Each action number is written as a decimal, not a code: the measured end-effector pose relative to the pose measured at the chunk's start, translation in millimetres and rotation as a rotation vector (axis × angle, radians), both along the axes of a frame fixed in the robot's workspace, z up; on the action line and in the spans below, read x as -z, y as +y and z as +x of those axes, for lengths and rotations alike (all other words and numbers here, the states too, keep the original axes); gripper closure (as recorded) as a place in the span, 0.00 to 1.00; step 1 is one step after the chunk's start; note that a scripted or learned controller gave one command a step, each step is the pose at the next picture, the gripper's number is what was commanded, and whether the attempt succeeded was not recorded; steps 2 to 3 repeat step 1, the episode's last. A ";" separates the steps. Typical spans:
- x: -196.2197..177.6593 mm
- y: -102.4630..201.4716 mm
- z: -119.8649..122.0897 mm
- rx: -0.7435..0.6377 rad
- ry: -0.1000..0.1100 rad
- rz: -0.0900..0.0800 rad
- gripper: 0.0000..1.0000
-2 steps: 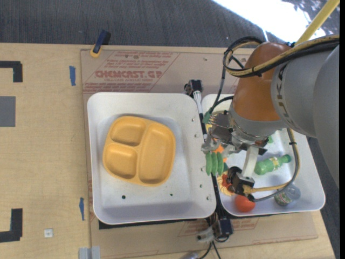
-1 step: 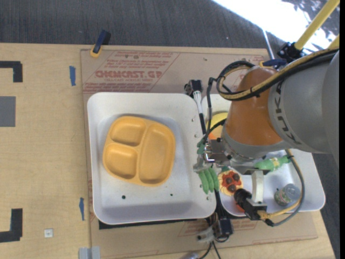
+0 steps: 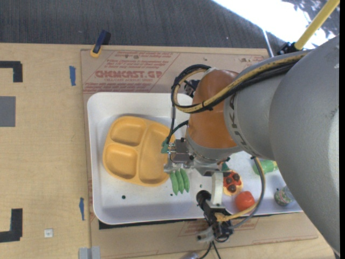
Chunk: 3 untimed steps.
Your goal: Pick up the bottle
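The grey arm with its orange band (image 3: 213, 112) reaches in from the right and covers much of the white bin (image 3: 99, 144). My gripper (image 3: 179, 165) hangs low over the middle of the bin, just right of a yellow divided plate (image 3: 132, 150). A green ribbed item like pea pods (image 3: 180, 181) lies directly under the gripper, touching or nearly touching it. A yellow-green object (image 3: 268, 167), possibly the bottle, peeks out from behind the arm at the right and is mostly hidden.
A red and orange toy with dark spots (image 3: 232, 181) and a red round piece (image 3: 244, 199) lie right of the gripper. A small grey-green round thing (image 3: 282, 197) sits near the bin's right front. Cardboard (image 3: 129, 72) lies under the bin.
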<state>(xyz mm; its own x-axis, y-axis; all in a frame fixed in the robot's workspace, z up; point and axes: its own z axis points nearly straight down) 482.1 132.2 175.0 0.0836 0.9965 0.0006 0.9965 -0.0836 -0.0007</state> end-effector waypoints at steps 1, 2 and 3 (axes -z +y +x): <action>-25.4 3.2 -2.6 -0.223 -0.002 0.000 1.00; -25.4 3.2 -2.6 -0.223 -0.002 0.000 1.00; -25.4 3.2 -2.6 -0.223 -0.002 0.000 1.00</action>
